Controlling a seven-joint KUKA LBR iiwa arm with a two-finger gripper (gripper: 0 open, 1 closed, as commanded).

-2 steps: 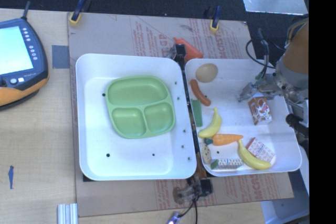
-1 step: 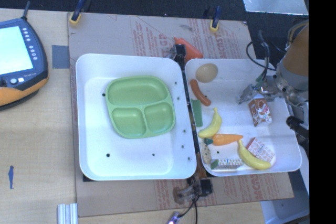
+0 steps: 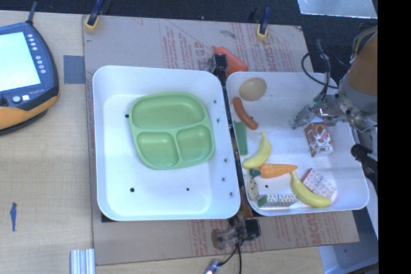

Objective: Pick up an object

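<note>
My gripper (image 3: pixel 318 117) hangs at the right side of the right bin (image 3: pixel 282 99), open, with nothing between its fingers. Just below it lies a brown snack packet (image 3: pixel 319 139). Further left in the same bin are a tan egg (image 3: pixel 253 88), a red sausage (image 3: pixel 244 113), a green block (image 3: pixel 240 138), a yellow banana (image 3: pixel 259 152) and an orange carrot (image 3: pixel 277 170). Along the front wall lie a second banana (image 3: pixel 308 192), a red-and-white packet (image 3: pixel 319 184) and a small striped white item (image 3: pixel 277 200).
The left bin (image 3: pixel 112 157) holds a green divided plate (image 3: pixel 172 130). An orange object (image 3: pixel 231 59) lies outside the bins at their back junction. A handheld pendant with a screen (image 3: pixel 22 77) rests at the bench's far left. Clamps (image 3: pixel 94 17) pin the cardboard.
</note>
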